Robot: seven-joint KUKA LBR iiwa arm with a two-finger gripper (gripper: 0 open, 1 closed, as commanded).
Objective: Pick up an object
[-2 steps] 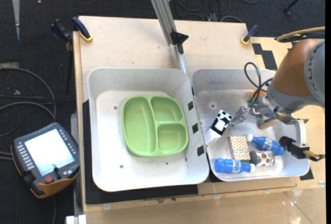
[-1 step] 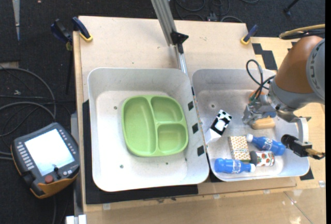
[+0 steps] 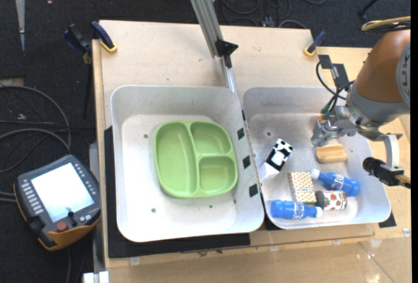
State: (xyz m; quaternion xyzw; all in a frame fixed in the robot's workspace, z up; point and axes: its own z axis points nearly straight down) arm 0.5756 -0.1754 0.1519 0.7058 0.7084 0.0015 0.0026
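**Gripper low in the right bin beside a tan block**

Where the grey arm with its orange band (image 3: 390, 66) reaches in from the right, the gripper (image 3: 324, 134) sits low inside the right bin (image 3: 287, 105), near that bin's right-hand part. Whether it is released or clenched cannot be told from this angle, and nothing is seen held in it.

Just below and beside the gripper lies a tan block (image 3: 331, 153), close to it; whether they touch cannot be told. To the left of the block, nearer the bin's middle, a black-and-white patterned object (image 3: 279, 155) lies tilted. Toward the bin's front, a small patterned box (image 3: 301, 185) lies between two blue bottles: one blue bottle (image 3: 338, 182) to its right and another blue bottle (image 3: 293, 210) at the front edge, lying on its side. A red-and-white item (image 3: 332, 200) rests just beside the box, between the two bottles.

The left bin (image 3: 130, 144) touches the right bin along their shared edge and holds a green divided tray (image 3: 196, 159) with three compartments, lying flat near its centre.

Both bins sit on a pale wooden counter (image 3: 157, 53). A slanted metal pole (image 3: 202, 0) runs down to the point where the bins meet. On the floor at left lies a handheld control pendant (image 3: 57, 200) with a lit screen.
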